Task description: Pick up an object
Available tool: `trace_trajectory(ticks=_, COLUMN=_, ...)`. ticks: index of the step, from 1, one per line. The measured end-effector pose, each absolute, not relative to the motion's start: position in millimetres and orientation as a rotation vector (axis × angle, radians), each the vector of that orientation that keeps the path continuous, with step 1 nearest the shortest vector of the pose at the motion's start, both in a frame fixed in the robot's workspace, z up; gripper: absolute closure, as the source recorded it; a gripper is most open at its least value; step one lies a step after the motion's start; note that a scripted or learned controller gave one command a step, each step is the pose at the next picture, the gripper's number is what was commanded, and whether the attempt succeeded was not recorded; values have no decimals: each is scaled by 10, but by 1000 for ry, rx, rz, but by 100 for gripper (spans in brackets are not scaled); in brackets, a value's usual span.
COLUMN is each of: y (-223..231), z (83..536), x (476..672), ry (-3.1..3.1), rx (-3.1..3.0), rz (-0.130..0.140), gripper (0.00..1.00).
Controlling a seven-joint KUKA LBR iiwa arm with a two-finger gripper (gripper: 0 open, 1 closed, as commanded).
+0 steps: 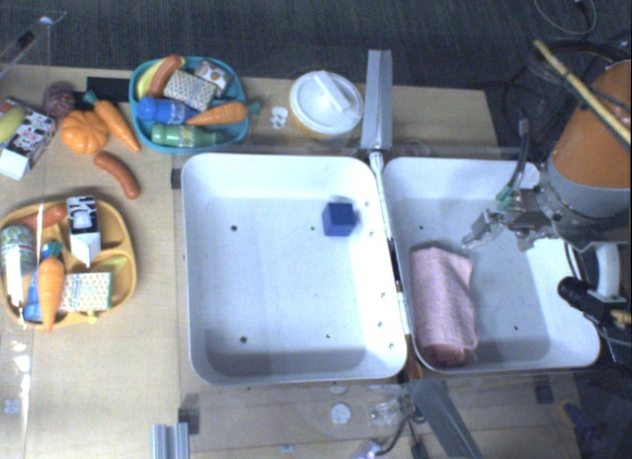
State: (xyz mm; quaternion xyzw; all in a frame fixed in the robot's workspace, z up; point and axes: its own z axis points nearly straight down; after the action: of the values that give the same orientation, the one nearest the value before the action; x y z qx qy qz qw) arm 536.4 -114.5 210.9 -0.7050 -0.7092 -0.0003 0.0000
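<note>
Nearest us, along the bottom edge, we see the bench [99, 398], bare wood at lower left, running up under both bins. On it the left bin [212, 329] is the roomiest spot: its white floor lies open on all sides of one small blue cube [340, 218], which sits toward the upper right, near the divider but apart from every wall. Just beside it, the right bin [513, 339] shares that middle edge. We find a pink rolled towel [443, 307] lying along its left part, close to the left wall and reaching almost to the near rim; the floor right of the towel is free.

From the right comes the arm [592, 151], its orange band over the right bin's far right corner. Its pincer [484, 230] hangs above the bin floor, just above and right of the towel's upper end, apart from it. We cannot tell how its tips stand.

Left of the bins we see a yellow tray [123, 250] and a blue bowl [188, 102] of toy food, with a white lid [326, 102] at the far edge.
</note>
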Motion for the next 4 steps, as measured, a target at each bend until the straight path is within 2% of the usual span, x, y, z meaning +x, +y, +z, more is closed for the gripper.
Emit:
trace_trajectory(ticks=1, y=-1075, z=929, x=5654, ry=-2383, rx=-2063, rz=-13, gripper=0)
trace_trajectory(ticks=2, y=-1058, z=1041, x=5671, ry=-2385, rx=-2062, rz=-19, gripper=100)
trace_trajectory(ticks=3, y=-664, z=2797, x=6070, ry=-2503, rx=-1909, rz=-7, gripper=100)
trace_trajectory(ticks=4, y=-665, z=2794, x=6069, ry=-2502, rx=-1908, rz=-5, gripper=0)
